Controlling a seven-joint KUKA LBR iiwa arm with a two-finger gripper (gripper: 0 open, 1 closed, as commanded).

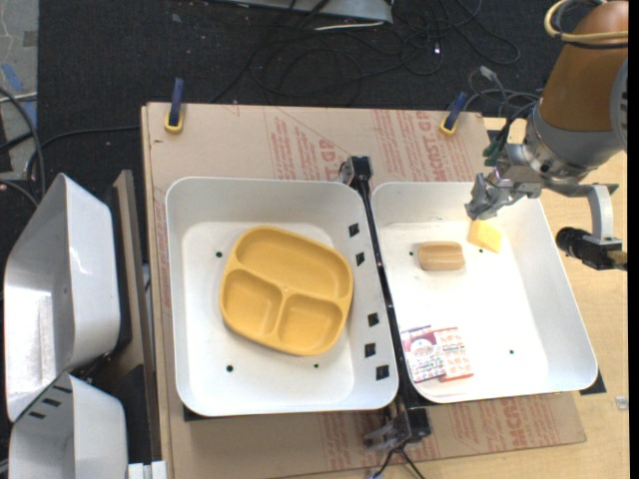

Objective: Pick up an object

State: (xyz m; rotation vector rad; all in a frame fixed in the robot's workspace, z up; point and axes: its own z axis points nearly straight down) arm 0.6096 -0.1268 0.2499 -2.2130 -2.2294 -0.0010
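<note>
Camera view. Two white bins are carried side by side on the surface. In the right bin (559, 337), three items are seen: a small yellow block (486, 236) near the far right corner, a tan rounded piece (440, 256) just beside it toward the bin's left wall, and a flat printed packet (436, 353) near the near left corner. A yellow divided tray (287, 290) is held in the left bin (190, 367).

The yellow block is taken as the likely object of the task, since it lies closest to the pincer (488, 201). It is judged to be light and possibly soft, perhaps foam or plastic; its material cannot be confirmed. Its small size and flat faces suggest that it should be taken across two opposite sides, with the fingers lowered fully to the bin floor. The block may slide on the smooth bin floor if it is struck off-centre.

The pincer is seen over the far right corner of the right bin, directly above the far edge of the yellow block, touching it or just apart from it; which cannot be told. How far the pincer is open cannot be told, and nothing is visibly held between its tips. The tan piece lies near, to the pincer's left side in the view.
</note>
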